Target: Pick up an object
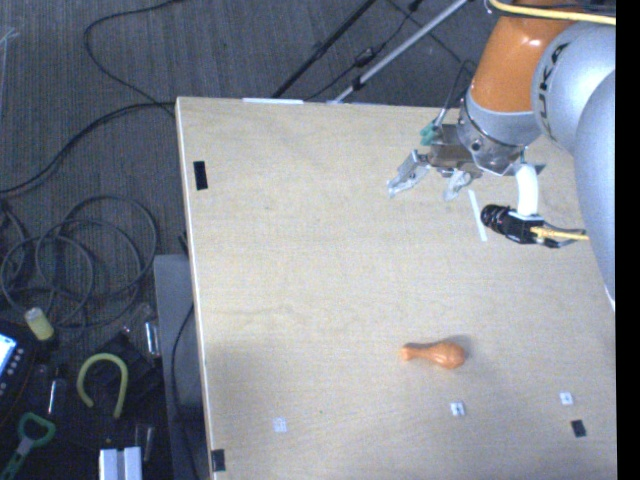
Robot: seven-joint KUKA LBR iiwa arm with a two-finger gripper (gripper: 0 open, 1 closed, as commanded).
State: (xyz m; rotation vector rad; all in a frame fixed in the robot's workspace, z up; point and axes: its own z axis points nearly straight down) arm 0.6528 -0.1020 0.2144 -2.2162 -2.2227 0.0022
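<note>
Pincer (430, 181) fingers spread apart – gripping nothing, orange object (436, 353) lying well below it

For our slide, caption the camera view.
Grey arm's open gripper hovers above a tan wooden board, apart from a small orange pear-shaped object.

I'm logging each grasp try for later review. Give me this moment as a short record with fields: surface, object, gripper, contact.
surface: pale wooden board with small black and white markers
object: orange pear-shaped item, lying on its side toward the near edge
gripper: gripper, fingers spread, nothing between them, toward the board's far right
contact: none; object lies apart from gripper, nearer the camera
</note>
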